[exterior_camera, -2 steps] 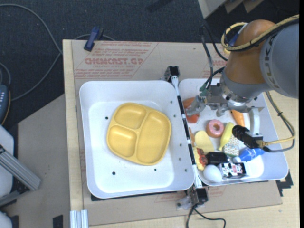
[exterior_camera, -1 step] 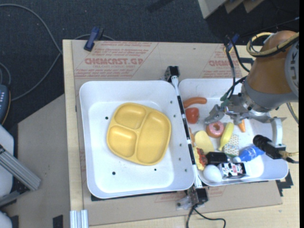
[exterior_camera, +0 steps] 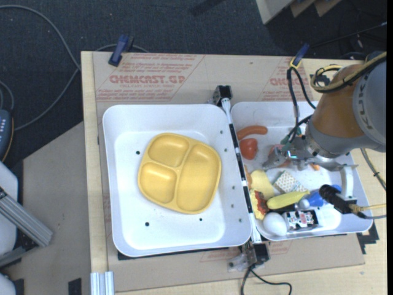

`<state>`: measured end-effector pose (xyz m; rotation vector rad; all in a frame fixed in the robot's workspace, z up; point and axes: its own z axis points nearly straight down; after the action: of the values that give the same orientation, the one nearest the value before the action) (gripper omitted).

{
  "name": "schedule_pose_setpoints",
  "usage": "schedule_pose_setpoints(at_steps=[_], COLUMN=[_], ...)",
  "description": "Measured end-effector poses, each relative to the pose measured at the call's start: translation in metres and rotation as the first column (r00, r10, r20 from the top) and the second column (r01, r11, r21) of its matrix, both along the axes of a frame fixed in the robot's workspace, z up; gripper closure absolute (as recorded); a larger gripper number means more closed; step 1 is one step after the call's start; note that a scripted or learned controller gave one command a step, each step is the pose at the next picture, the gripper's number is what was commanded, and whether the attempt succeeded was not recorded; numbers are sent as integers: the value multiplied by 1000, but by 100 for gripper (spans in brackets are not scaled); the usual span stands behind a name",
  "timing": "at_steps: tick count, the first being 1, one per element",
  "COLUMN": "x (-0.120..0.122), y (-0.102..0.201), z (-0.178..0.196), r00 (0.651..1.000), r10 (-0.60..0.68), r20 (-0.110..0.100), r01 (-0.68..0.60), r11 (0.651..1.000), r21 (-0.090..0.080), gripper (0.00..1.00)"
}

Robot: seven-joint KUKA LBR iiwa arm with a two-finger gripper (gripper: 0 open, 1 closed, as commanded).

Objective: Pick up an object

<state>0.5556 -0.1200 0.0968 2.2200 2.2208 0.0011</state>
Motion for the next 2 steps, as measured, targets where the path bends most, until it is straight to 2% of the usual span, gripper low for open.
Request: schedule_pose_setpoints(at_steps=[1,2], x=[51,52], y=[-12,-12], z=[-12,-2], r00=[1000,1000], r10=[0,1], r20=[0,2], r01=[0,-1], r11=[1000,1000], r21=[0,-1], gripper=[0,100])
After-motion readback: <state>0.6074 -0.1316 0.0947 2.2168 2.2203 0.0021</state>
